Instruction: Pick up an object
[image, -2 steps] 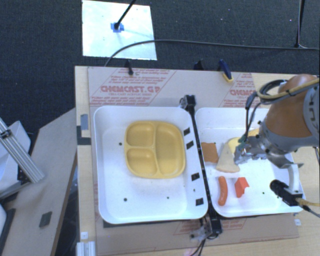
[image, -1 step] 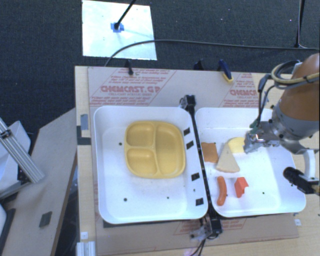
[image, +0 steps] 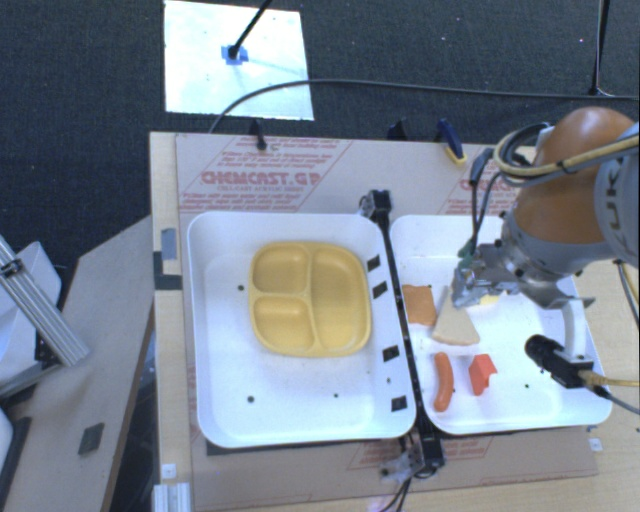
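Arm reaches in from the right, orange band and grey wrist over the right bin (image: 560, 400). Gripper (image: 468, 287) is low, near that bin's middle, its tip just above the upper corner of a pale wedge-shaped piece (image: 457, 327), possibly touching it; the slant of the view and the wrist's bulk make contact hard to judge. Whether the hand is wide, narrow or closed on anything: cannot tell, the tip is a dark blur against the bin floor. Candidate objects all lie in the right bin: the wedge, an orange-brown flat square (image: 419, 304) just left of it, an orange sausage-like stick (image: 442, 381) below, and a small red-orange block (image: 482, 373) beside the stick. A bit of yellow shows under the wrist, unidentified. Left bin (image: 215, 400) carries a yellow divided plate (image: 309, 298), well apart from the gripper. Judgement: the step in hand is descent onto the wedge. To do it well, centre over the wedge's thicker body, not its thin corner, since a corner pinch would likely slip out. Keep clear of the flat square, which sits close enough to be nudged. Close only once low against the bin floor, then lift straight up and check the piece comes with it.
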